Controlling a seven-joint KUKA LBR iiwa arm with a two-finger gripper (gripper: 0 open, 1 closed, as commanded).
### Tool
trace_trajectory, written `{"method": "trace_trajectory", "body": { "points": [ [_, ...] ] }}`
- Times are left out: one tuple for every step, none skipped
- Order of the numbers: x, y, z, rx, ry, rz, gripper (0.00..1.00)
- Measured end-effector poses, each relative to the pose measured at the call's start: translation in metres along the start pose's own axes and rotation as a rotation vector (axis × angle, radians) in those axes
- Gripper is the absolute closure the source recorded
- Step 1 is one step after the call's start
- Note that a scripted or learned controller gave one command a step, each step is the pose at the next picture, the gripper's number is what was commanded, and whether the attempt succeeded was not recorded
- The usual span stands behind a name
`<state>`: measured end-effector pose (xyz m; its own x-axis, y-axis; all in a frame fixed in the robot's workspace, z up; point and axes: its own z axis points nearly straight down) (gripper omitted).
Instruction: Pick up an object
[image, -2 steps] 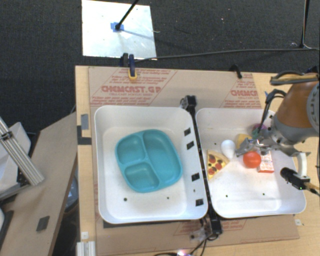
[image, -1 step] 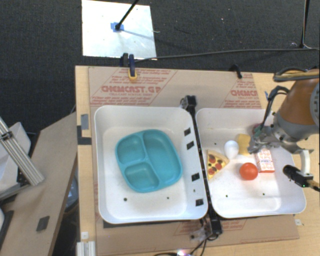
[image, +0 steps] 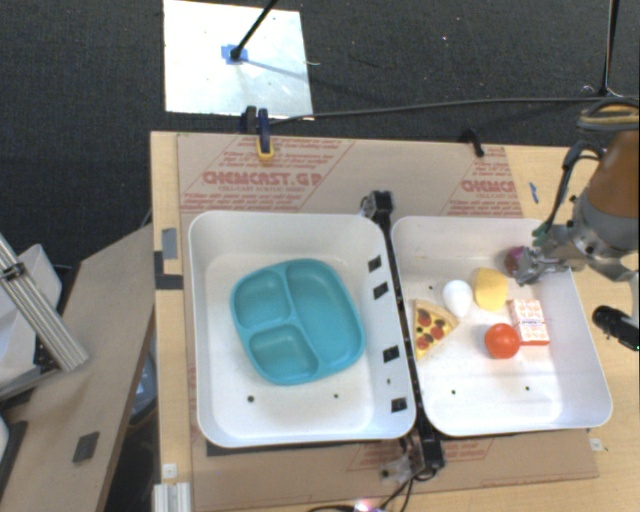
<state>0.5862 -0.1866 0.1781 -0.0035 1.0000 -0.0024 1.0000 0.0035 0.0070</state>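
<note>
In the right bin (image: 560, 405) lie a pizza slice toy (image: 432, 327), a white egg (image: 457, 296), a yellow lump (image: 491, 289), a red tomato (image: 502, 341) and a small orange-and-white box (image: 528, 322). My gripper (image: 535, 262) hangs low over the bin's far right part, just right of the yellow lump. A small purplish object (image: 516, 260) sits right at its tip, and I cannot tell whether it is being touched or held.
The left bin (image: 215, 400) holds a teal divided plate (image: 297, 320). A black hinge strip (image: 392, 310) runs between the bins. Cardboard lines the bench under them, and a white sheet (image: 235, 60) lies at the back.
</note>
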Motion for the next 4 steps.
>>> {"method": "trace_trajectory", "body": {
  "points": [
    [-0.001,0.002,-0.043,0.000,0.000,-0.001,1.00],
    [0.059,-0.007,-0.037,0.006,0.004,-0.005,1.00],
    [0.105,-0.014,-0.047,0.005,0.004,-0.006,1.00],
    [0.169,-0.018,-0.053,0.006,0.005,-0.008,1.00]
  ]
}}
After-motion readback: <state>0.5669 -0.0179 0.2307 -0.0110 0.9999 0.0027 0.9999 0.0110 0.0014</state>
